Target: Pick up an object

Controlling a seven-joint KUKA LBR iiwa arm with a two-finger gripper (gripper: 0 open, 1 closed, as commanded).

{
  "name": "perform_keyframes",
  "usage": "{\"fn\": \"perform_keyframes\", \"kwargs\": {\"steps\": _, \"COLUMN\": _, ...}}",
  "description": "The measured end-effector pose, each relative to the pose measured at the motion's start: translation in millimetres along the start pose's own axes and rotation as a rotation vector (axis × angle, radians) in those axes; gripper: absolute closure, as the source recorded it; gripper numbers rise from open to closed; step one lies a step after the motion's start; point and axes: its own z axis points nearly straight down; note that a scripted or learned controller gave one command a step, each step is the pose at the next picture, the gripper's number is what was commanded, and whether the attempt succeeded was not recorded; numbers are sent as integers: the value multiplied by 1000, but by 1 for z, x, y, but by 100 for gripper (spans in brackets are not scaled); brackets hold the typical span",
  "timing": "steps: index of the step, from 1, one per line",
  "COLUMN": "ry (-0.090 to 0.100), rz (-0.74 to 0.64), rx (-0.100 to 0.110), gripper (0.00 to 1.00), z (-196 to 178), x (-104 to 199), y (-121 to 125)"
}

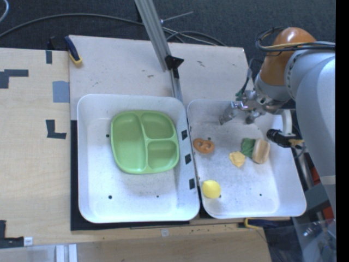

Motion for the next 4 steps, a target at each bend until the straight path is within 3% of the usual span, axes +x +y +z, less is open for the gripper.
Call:
{"fn": "perform_keyframes", "kwargs": {"steps": 1, "ry": -1, "rz": 0, "rx": 2, "gripper": 100, "z": -10, "x": 0, "y": -1}}
{"fn": "perform_keyframes", "kwargs": {"steps": 2, "ry": 2, "rz": -3, "rx": -18, "gripper": 100, "z": -66, "x": 9, "y": -3}}
{"fn": "perform_keyframes", "kwargs": {"steps": 3, "ry": 2, "rz": -2, "rx": -19, "gripper": 100, "z": -130, "x": 11, "y": -2}}
{"fn": "perform_keyframes", "kwargs": {"steps": 4, "ry": 3, "rz": -3, "rx": -16, "gripper": 100, "z": -153, "x": 12, "y": -1}}
